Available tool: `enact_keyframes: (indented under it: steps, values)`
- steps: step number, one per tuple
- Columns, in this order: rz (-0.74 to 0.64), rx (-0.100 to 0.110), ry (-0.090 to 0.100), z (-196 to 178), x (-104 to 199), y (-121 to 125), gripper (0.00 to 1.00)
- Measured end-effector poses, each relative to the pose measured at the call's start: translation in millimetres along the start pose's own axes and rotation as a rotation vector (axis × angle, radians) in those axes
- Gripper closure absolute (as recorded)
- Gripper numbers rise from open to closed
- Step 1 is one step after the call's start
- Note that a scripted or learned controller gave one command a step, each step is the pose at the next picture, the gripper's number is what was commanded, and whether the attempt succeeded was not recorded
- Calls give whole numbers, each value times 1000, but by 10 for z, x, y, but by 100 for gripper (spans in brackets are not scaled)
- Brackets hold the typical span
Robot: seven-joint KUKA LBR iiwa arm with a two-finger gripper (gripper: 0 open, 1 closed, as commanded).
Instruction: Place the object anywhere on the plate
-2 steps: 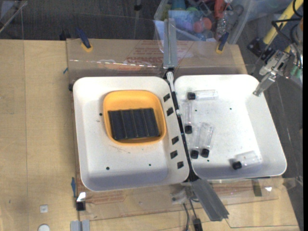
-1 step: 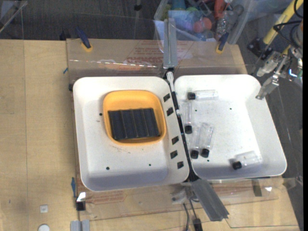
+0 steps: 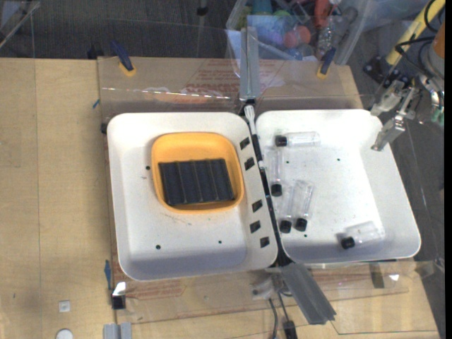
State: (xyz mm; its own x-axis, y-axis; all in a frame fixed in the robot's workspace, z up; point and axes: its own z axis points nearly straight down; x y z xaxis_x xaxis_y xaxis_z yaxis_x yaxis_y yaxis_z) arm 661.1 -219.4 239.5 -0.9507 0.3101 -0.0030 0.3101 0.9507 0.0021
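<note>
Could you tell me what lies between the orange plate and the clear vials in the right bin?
In the camera view, the raised divider where the two bins meet, with black tabs, separates the orange plate from the clear vials.

We see an orange plate (image 3: 196, 145) with a dark ribbed insert (image 3: 195, 181) in the left bin (image 3: 134, 189). Clear vials (image 3: 296, 140) lie in the right bin (image 3: 353, 175). The tool (image 3: 388, 129) hangs above its right edge.

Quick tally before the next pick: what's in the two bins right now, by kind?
Clear vials with black caps, right bin: 5, at
Orange plate, left bin: 1
Dark ribbed block on the plate: 1
Total: 7

The two vials at centre overlap, so the vial count is a best reading.
</note>
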Motion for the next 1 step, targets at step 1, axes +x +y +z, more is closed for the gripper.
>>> enact_keyframes:
  steps: [1]
  values:
    - [-320, -1, -2, 20, 4, -30, 0]
